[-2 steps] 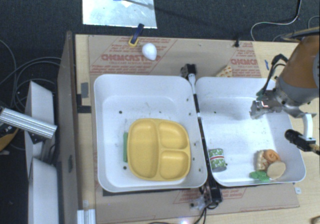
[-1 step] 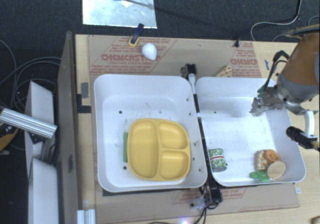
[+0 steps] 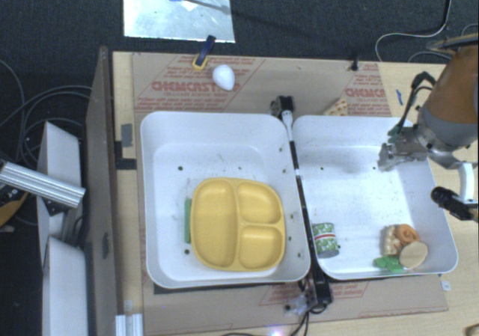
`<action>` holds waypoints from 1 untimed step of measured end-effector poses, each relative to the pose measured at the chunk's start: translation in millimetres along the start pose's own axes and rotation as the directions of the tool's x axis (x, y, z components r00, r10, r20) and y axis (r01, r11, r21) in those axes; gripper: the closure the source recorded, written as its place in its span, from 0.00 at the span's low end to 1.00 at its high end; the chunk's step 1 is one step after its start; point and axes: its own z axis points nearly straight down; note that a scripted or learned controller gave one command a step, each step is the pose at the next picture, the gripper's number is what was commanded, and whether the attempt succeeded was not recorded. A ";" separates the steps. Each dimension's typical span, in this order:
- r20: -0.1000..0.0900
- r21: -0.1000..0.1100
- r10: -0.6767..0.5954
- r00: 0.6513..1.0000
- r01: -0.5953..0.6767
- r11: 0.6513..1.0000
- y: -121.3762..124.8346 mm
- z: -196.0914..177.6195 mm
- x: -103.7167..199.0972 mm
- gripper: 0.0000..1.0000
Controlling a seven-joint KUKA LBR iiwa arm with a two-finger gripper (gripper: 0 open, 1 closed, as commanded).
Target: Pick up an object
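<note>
Camera view puts the gripper (image 3: pixel 391 153) above the right bin (image 3: pixel 359 177), finger state impossible to tell, nothing visibly held, so picking remains undone.

Arm (image 3: pixel 458 91) is coming in from the right edge, orange band sitting at the top right with the grey wrist section just below it. Gripper (image 3: pixel 391 153) is pointing left and slightly down from the wrist, sitting at the arm's leftmost end. Metallic gripper body is showing just right of the tip. A black piece (image 3: pixel 452 202) is hanging below and to the right of the gripper, off the wrist. Finger spacing is too small and blurred to read.
</note>
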 end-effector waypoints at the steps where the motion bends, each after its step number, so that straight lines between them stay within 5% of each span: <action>1: -0.002 0.000 -0.007 1.000 0.007 1.000 32.5 -59.6 67.6 1.00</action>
